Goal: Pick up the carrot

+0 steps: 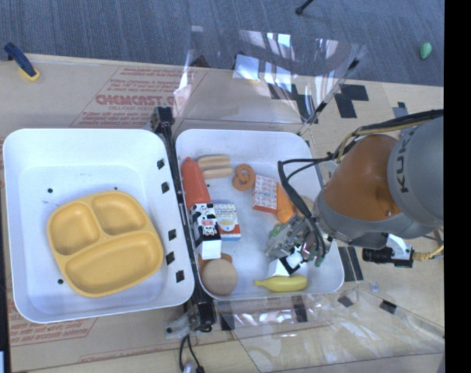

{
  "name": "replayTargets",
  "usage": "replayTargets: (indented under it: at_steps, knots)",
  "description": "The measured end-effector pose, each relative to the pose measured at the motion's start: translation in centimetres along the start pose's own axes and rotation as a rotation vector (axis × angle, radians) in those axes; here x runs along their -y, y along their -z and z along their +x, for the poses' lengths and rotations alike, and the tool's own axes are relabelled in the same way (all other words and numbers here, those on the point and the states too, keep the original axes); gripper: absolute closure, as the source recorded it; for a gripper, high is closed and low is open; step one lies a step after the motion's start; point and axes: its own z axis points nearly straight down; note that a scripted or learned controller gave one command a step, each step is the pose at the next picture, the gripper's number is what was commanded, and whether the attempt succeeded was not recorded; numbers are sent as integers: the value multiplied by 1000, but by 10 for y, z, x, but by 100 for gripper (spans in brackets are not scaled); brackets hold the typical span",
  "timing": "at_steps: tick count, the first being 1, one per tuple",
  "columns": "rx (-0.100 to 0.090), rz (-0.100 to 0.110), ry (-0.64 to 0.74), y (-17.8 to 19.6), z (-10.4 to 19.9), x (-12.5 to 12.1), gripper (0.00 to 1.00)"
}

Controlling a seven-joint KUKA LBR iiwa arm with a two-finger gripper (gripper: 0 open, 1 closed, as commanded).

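Orange carrot (284, 203) lies in the right bin (243, 137), against a red-and-white packet (265, 193), not yet lifted. Just below it the gripper (291, 243) hovers near the banana (281, 284); its grip state cannot be told.

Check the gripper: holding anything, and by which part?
Cannot tell. The gripper sits low in the right bin, between the carrot and the banana; nothing visibly sits between its fingers.
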Motion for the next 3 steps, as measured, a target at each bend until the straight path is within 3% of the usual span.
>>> replayTargets:
  at_steps: [1,2,3]
  knots:
    - [-1,0,0,0,1,0,0]
    - [-4,2,-133,-1,-42,-31,0]
    - [-12,5,-398,-2,-77,-56,0]
